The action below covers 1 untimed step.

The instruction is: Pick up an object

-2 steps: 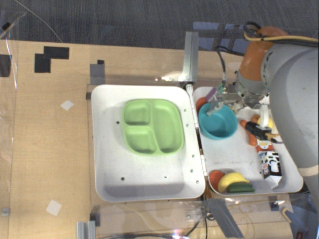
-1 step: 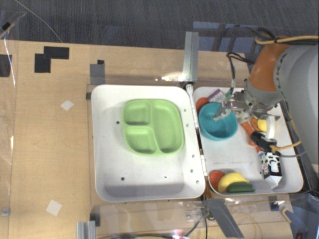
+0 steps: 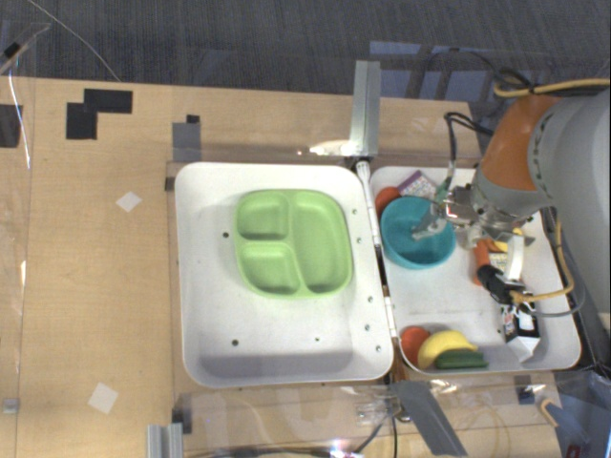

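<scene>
1. The arm's metal hand (image 3: 437, 219) hangs over the round teal plastic bowl (image 3: 417, 234) in the right white bin (image 3: 554, 351); its opening I cannot tell.
2. It could skid off the bowl's smooth rim.
3. The orange ball (image 3: 386, 199) touching the bowl could be knocked.

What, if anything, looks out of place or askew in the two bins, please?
Nothing stands out. The green divided plate lies flat in the left bin; the teal bowl sits upright in the right bin among toy food, unspilled.
</scene>
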Each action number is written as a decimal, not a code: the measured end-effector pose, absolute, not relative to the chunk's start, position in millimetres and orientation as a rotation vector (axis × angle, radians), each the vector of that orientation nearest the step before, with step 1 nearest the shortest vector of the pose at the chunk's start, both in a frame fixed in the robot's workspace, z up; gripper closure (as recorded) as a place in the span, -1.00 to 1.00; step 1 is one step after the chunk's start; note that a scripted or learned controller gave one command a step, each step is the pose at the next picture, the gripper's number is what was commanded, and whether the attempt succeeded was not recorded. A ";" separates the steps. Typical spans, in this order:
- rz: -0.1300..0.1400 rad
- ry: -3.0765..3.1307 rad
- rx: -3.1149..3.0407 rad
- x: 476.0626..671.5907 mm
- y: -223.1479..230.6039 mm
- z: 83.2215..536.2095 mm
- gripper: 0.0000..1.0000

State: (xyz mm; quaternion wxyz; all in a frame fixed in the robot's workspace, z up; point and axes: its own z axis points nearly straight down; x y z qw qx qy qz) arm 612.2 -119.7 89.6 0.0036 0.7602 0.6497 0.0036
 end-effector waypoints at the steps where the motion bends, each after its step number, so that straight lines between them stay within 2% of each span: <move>1: 0.015 1.855 2.522 590.7 -110.4 90.1 -1.00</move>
